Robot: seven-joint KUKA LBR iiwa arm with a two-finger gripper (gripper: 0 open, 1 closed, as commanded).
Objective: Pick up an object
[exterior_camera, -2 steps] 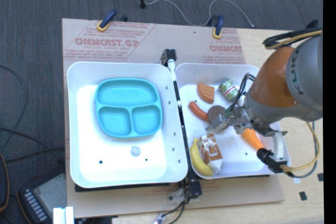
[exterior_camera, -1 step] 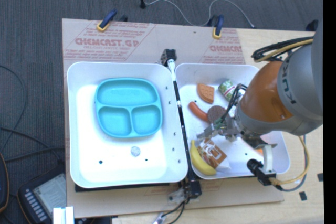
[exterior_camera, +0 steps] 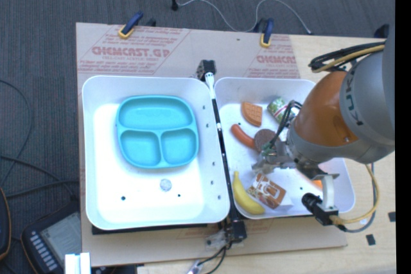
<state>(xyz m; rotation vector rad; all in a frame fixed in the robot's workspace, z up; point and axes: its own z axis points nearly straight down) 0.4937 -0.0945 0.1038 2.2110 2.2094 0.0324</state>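
Reaching in from the right, the grey arm (exterior_camera: 359, 106) with its orange band hangs over the right bin (exterior_camera: 225, 138), and the claw (exterior_camera: 273, 160) sits low above the middle of that bin. I cannot tell how far the claw is open, or if it has hold of anything, because the wrist hides that part.

Several objects lie around the claw. Just below it and a little to the left is a small brown and white packet (exterior_camera: 266, 191), lying flat. Further left of the packet is a yellow banana (exterior_camera: 246, 197); its long axis runs from upper left to lower right, and it curves along the bin's lower left corner. To the upper left of the claw lies a red sausage (exterior_camera: 243, 135), slanted the same way. A round grey disc (exterior_camera: 264, 138) is just above the claw. Higher up are an orange wedge (exterior_camera: 252, 113) and a green and white thing (exterior_camera: 277, 106).

Far left of the claw, the left bin (exterior_camera: 90, 157) bears a light blue divided plate (exterior_camera: 156, 131).
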